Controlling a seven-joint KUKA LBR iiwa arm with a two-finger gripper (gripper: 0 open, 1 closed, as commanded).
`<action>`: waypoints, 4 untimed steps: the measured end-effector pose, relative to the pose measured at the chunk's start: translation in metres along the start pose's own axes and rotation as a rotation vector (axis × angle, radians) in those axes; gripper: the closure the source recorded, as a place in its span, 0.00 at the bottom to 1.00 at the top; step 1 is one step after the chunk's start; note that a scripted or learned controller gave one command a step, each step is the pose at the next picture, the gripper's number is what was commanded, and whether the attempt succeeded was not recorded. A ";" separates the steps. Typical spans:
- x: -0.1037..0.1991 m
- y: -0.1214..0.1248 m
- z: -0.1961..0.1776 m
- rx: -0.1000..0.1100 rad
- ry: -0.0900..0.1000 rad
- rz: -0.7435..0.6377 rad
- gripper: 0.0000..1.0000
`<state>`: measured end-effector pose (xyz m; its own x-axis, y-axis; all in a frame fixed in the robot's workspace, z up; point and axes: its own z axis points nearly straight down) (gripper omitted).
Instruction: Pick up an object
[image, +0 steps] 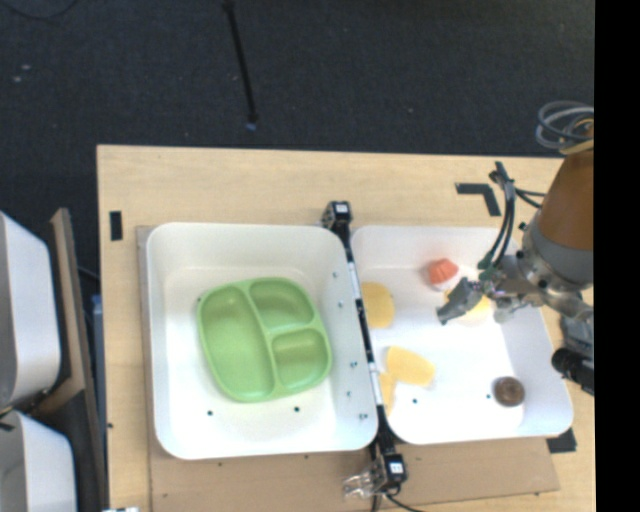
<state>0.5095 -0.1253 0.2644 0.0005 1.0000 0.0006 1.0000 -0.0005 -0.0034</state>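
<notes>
Nothing has been lifted: the loose pieces all lie on the floor of the right bin (540, 425). A small red-orange piece (442, 270) sits near the bin's far side, just beside the gripper (462, 303). A round pale yellow piece (377, 304) lies against the divider between the bins, and nearer to me a larger yellow wedge (410, 366) rests on the floor with a smaller yellow scrap (387, 390) touching its left end by the divider. A small brown round thing (509, 391) sits apart from these, toward the bin's near right corner. The gripper hangs low over the middle of the right bin, its dark fingers pointing left; something yellow (480, 305) shows right behind them, but whether the fingers are spread, pinched, or clamped on it is beyond what I can make out from here. The arm (570, 215) comes in from the right, orange band above grey wrist, cables (505, 225) trailing along it. In the left bin (165, 330) a green divided plate (265, 337) with three compartments lies flat, a little tilted in plan. Both bins rest on the wooden bench (220, 185).
</notes>
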 end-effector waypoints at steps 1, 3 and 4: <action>0.000 0.001 -0.002 -0.004 0.000 0.000 0.00; 0.001 -0.004 0.101 0.000 0.000 0.000 0.00; -0.007 -0.012 0.154 0.001 0.000 0.001 0.00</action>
<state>0.4968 -0.1323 0.1105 0.0018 1.0000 0.0002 1.0000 -0.0018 -0.0044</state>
